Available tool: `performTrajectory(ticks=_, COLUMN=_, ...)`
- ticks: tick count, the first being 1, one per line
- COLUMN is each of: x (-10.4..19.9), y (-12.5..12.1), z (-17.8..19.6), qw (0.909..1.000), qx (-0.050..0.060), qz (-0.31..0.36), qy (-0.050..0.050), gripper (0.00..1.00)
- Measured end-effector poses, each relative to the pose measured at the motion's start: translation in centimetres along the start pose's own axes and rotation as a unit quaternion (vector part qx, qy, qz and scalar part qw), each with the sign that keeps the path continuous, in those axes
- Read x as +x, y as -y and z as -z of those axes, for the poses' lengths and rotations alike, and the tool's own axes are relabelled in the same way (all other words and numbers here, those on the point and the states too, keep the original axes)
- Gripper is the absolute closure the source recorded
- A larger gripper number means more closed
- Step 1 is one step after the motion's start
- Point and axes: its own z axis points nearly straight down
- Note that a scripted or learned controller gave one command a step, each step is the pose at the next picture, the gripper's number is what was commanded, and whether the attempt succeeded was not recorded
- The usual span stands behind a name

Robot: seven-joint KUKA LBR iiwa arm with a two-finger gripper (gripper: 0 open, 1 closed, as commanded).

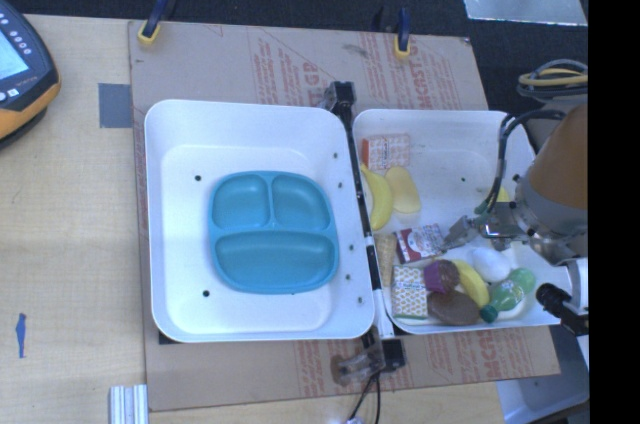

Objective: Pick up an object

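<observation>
My arm (560,177) reaches in over the right bin (440,124), where packets and toy foods crowd the near half (several touching). In the left bin (160,212) a divided tray (273,232) lies near the middle, alone.

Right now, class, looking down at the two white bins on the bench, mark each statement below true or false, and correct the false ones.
1. The blue divided plate lies in the left bin. True.
2. The right bin holds several small items. True.
3. The arm reaches over the left bin. False: it is over the right bin.
4. A banana lies on the blue plate. False: it lies in the right bin, near its left wall.
</observation>
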Motion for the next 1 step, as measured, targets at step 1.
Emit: performTrajectory(ticks=1, x=5.4, y=2.51, z=-1.49, qw=1.0, qx=0.005, qz=0.002, qy=-0.001, gripper=0.0)
